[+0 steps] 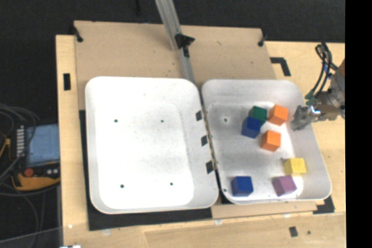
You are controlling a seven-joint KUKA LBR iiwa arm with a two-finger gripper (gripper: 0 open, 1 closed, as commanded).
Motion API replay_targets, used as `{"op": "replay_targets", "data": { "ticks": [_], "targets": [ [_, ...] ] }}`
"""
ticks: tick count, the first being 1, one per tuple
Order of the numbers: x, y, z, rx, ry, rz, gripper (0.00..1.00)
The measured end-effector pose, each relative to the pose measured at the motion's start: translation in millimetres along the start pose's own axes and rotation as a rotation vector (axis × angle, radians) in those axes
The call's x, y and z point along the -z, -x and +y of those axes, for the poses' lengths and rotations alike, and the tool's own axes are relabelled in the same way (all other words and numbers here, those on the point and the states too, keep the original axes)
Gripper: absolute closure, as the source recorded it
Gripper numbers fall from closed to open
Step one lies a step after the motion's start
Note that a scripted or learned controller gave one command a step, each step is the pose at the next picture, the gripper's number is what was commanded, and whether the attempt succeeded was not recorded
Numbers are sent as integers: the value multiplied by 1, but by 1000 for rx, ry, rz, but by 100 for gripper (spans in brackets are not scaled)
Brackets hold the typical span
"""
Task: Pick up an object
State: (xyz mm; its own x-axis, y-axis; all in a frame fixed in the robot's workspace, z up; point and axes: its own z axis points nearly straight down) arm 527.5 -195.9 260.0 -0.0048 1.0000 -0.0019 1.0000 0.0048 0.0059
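Observation:
The right bin (232, 96) holds several small cubes. A green cube (259, 112), a blue cube (251, 127) and an orange cube (279, 114) cluster near its middle right. A second orange cube (271, 140) lies just below them. A yellow cube (295, 166), a purple cube (283, 184) and another blue cube (242, 185) sit near the front. My gripper (301, 118) hangs at the bin's right rim, just right of the upper orange cube, with nothing seen between its fingers.
The left bin (142, 142) lies beside the right one. A slanted metal pole (165, 6) rises behind the bins. Cables and a blue box (43, 145) lie off the bench at the left.

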Motion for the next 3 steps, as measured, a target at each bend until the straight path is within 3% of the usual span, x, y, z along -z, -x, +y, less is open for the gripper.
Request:
{"op": "replay_targets", "data": {
  "ticks": [3],
  "targets": [
    [-14,-160,52,4,-4,3,100]
  ]
}}
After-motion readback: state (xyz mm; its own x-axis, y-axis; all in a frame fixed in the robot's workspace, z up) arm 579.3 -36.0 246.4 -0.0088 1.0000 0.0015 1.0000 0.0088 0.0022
